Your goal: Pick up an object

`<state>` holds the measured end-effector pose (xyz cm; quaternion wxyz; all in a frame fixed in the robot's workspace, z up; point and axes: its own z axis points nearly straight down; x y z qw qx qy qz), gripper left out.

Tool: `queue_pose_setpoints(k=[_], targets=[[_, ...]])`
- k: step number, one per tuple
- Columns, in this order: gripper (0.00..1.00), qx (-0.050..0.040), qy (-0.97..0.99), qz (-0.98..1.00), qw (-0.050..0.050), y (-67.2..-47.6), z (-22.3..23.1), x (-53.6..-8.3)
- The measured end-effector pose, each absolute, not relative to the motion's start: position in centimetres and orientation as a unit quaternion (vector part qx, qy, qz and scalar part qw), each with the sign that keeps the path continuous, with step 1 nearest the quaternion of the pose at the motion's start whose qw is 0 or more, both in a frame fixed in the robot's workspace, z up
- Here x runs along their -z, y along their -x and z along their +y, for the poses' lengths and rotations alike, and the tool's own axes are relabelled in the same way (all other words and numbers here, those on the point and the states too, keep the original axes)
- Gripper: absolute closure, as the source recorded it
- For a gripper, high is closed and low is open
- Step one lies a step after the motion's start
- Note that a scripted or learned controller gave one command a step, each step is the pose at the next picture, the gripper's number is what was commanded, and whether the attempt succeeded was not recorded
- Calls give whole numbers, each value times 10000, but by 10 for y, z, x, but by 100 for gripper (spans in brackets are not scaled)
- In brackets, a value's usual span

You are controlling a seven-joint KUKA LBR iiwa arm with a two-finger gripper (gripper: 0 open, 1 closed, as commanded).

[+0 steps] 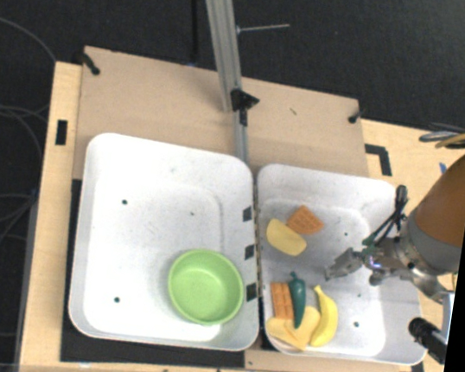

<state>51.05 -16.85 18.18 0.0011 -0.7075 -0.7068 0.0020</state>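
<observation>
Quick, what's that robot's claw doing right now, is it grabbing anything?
Gripper: over the right bin, nothing between its fingers; open or shut cannot be told.

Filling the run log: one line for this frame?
arm: over right bin | gripper: above bin floor, right of yellow block | held: nothing seen | left bin: green bowl | pick: not done

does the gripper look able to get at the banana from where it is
Probably yes. The gripper hangs over the right bin, with bare floor between it and the banana; the green pepper lies against the banana's far side.
</observation>
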Motion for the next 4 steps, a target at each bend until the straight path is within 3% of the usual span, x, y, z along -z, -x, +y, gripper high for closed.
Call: queue_pose_setpoints(k=[1, 2, 3, 4], targets=[[0, -17, 7077, -7065, 7, -510, -166, -139], [100, 17, 7093, -7049, -16, -513, -166, -152], [100, 22, 7058, -7084, -39, -515, -167, -216], [100, 10, 7056, -7086, -9, -517, -168, -218]])
